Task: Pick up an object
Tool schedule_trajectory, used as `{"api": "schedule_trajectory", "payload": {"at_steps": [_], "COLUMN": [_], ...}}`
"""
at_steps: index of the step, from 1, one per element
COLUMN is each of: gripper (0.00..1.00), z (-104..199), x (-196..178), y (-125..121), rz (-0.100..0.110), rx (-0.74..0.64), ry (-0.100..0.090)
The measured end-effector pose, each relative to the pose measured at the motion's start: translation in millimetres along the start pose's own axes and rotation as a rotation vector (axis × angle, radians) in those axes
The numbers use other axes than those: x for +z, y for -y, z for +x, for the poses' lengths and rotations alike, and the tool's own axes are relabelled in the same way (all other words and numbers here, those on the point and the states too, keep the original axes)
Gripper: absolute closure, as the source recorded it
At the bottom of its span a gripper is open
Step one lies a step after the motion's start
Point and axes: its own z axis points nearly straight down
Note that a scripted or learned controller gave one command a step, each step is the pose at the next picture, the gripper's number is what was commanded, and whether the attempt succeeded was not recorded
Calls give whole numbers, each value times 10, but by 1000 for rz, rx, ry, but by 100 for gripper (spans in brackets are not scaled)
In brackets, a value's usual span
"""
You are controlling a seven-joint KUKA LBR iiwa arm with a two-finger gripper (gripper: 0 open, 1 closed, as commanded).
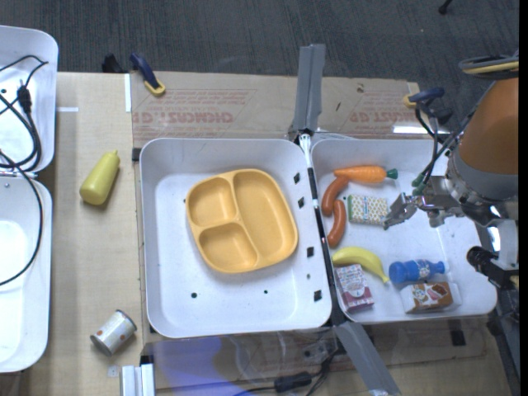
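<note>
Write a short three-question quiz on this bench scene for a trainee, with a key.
1. True or false: the yellow plate lies in the left bin.
2. Which lies nearest the gripper? A) the carrot B) the snack packet C) the blue bottle
3. Fill in: the mustard bottle lies on the bench, to the ___ of both bins in the picture.

Key: 1 true; 2 B; 3 left.
</note>
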Motion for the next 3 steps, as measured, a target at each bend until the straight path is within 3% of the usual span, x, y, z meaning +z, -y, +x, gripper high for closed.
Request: {"api": "schedule_trajectory", "payload": {"at_steps": [1,2,3], "gripper": [0,0,0], "z": [159,18,96], "x": [1081,912,1078], "y": [-15,-263,249], "rz": [-2,-4,-4], "rx": [-83,-246,-242], "ry": [0,2,1]}}
